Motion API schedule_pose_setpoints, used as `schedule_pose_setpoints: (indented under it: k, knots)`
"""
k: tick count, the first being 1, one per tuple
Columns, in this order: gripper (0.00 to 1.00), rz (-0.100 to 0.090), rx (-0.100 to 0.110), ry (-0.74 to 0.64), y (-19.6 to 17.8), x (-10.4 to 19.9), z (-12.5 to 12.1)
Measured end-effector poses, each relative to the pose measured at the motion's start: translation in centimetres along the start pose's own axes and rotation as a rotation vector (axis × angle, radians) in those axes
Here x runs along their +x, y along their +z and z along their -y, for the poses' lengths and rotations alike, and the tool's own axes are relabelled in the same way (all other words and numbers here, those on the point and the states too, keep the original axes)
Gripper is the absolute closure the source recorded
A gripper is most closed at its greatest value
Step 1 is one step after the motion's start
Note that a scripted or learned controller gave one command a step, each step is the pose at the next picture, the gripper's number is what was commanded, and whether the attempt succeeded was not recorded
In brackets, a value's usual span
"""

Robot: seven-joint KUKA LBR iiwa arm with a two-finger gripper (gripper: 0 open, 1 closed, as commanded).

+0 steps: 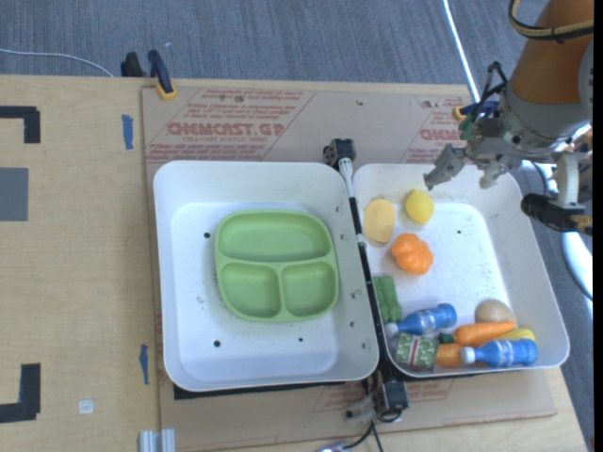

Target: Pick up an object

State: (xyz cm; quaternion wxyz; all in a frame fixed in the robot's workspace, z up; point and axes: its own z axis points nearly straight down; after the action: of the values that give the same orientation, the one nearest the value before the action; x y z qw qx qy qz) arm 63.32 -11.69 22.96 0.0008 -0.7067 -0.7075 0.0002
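on the left of the table [75, 252] sits the left bin [179, 281], carrying a green divided plate [276, 265] with three hollows. just past the seam between the bins comes the right bin [490, 224], which holds all the loose things. along its left wall lies a green block [386, 298]; above that a pale yellow piece [379, 220], then a yellow lemon [419, 206] just beside it, and an orange fruit [411, 252] below the two. at the near end a blue bottle [426, 319], a green can [415, 350], a carrot [485, 331], a second blue bottle [504, 352] and a tan ball [494, 310] crowd together, touching one another.

the lemon looks the likeliest pick: it is probably a light, hard plastic toy, smooth and rounded, so it may squirt out of a pinch unless it is taken across its middle. it lies free of the walls, with room on each side.

the gripper [465, 166] hangs over the far rim of the right bin with its jaws spread, nothing between them. the lemon lies just to its left and a little nearer the camera, close but apart.
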Motion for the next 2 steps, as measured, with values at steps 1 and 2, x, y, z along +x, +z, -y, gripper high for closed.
schedule_pose_setpoints:
  k: [1,2]
  knots:
    - [0.0,0.0,0.0,0.001,11.2,0.8,2.1]
    - [0.0,0.0,-0.003,0.001,14.3,2.3,10.4]
